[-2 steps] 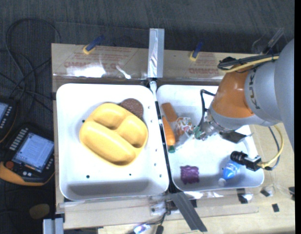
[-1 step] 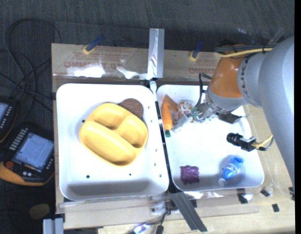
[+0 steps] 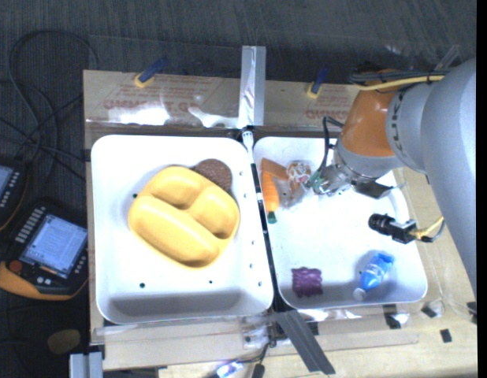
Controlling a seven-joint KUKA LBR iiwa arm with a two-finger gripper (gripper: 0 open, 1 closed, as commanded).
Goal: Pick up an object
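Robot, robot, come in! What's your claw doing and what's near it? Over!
Gripper low in right bin, beside carrot and crumpled wrapper. Nothing seen held. Purple toy, blue bottle lie apart.

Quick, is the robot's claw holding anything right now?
Gripper: low in the right bin's back part, near the carrot; cannot be told whether it holds anything.

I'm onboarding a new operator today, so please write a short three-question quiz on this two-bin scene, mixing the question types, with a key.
1. True or false: the big yellow object lies in the right bin.
2. Which lies nearest the gripper? A) purple object B) blue bottle C) crumpled wrapper
3. Fill in: the carrot lies along the right bin's ____ wall.

Key: 1 false, it lies in the left bin; 2 C; 3 left.
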